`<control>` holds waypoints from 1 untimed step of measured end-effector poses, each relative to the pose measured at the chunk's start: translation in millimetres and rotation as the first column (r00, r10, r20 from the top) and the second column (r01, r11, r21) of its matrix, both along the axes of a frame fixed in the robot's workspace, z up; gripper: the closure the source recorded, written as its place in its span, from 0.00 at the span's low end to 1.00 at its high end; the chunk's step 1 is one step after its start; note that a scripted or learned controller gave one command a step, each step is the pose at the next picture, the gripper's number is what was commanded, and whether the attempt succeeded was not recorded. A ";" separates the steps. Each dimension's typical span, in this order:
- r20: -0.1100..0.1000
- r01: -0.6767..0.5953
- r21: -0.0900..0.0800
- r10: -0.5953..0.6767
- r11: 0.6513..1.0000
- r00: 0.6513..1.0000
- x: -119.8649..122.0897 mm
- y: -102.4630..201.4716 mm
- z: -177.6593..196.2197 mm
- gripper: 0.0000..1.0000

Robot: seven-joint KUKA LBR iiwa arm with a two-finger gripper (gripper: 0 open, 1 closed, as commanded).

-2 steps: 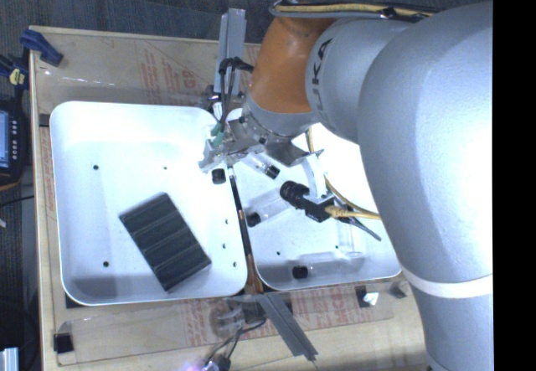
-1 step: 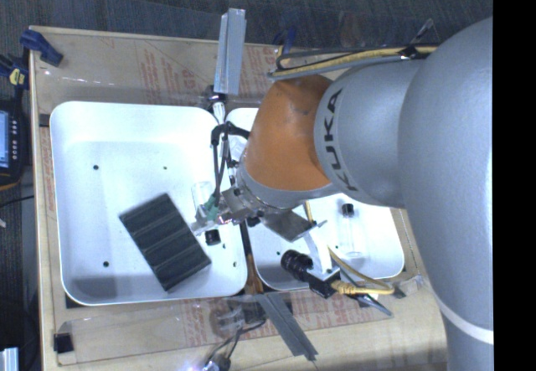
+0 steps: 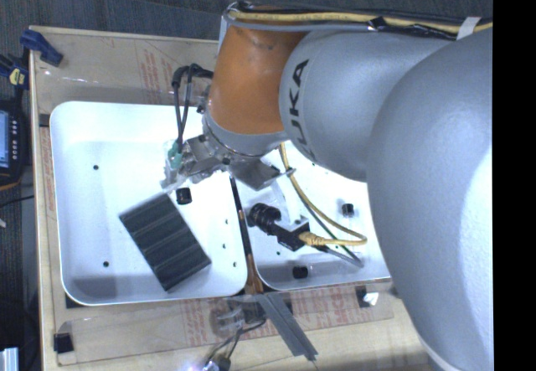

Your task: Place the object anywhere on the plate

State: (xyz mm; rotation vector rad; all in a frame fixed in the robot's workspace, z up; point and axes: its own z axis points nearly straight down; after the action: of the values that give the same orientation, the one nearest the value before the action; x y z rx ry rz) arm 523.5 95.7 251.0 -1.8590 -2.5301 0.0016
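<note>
Gripper (image 3: 177, 167) low over left bin (image 3: 75, 122), just above upper corner of dark ribbed rectangular plate (image 3: 164, 241) lying flat on bin floor. Finger opening: cannot tell. Object to place: not identifiable.

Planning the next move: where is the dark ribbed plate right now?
The dark ribbed plate lies tilted in the left bin, toward its lower right, just below the gripper and left of the divider between bins.
</note>
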 end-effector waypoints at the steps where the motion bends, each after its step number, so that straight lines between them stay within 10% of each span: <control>1: -0.001 0.243 -0.002 -0.243 0.970 0.970 30.8 80.0 2.2 1.00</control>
State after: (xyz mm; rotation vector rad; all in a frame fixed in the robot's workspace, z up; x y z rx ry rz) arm 554.3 175.7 253.2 -2.1551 -2.2830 0.0051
